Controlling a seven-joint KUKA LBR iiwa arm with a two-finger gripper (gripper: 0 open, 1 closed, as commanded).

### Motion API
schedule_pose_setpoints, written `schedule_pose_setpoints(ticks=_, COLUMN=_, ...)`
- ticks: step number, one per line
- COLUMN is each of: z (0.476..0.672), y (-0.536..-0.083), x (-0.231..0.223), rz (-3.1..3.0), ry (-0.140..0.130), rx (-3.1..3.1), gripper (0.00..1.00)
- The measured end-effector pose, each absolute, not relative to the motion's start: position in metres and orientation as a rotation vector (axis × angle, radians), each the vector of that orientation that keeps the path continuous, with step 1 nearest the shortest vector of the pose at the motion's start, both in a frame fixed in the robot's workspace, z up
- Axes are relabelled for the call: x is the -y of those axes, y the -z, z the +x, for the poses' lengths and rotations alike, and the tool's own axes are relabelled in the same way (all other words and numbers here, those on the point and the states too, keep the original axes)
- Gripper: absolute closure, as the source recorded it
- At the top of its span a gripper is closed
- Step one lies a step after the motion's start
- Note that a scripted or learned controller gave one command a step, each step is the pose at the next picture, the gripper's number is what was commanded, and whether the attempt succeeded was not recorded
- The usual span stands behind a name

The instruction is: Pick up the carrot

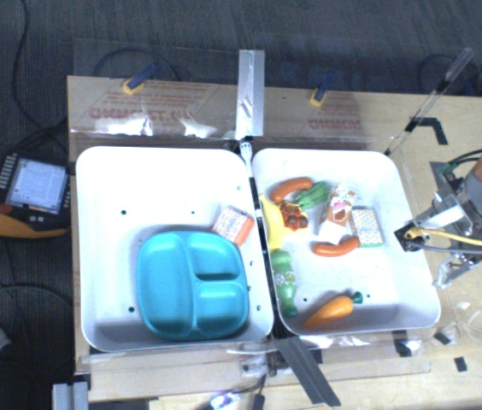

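Observation:
The carrot (pixel 330 309), orange with a small green top, lies near the front wall of the right bin (pixel 412 310), its top pointing right. My gripper (pixel 455 268) hangs outside that bin, just past its right rim, to the right of the carrot and a little farther back. It is well apart from the carrot and nothing shows in it.
The right bin also holds two sausages (pixel 292 187) (pixel 336 247), a yellow banana (pixel 267 220), green vegetables (pixel 312 196) (pixel 283 278) and small cartons (pixel 366 226). In the left bin (pixel 104 186) lie a blue divided plate (pixel 192 285) and an orange-white carton (pixel 233 225).

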State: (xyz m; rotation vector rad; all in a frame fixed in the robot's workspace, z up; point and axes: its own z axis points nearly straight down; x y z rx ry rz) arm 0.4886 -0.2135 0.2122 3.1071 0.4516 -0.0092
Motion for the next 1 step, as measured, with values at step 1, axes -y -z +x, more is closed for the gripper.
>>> schedule_pose_setpoints(ticks=1, z=0.4921, y=-0.0894, x=0.2124, rz=3.138, ry=-0.02, rx=-0.36, gripper=0.0)
